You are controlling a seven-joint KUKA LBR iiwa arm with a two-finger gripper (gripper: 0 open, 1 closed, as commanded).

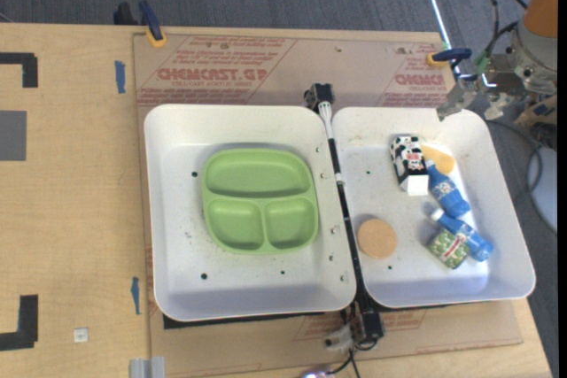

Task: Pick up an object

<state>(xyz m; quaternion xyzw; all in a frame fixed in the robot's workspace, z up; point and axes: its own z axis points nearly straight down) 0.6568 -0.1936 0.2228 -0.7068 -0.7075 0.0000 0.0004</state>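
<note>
We see the gripper point(462, 98) above the right bin's point(505, 190) far corner, apart from the bottles point(450, 199); we cannot tell its jaw state.

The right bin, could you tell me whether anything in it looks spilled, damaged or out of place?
Nothing stands out. The right bin holds a loose cluster: a black-and-white toy, blue bottles lying flat, and a cork disc apart. The gripper is outside the bin's far corner.
</note>
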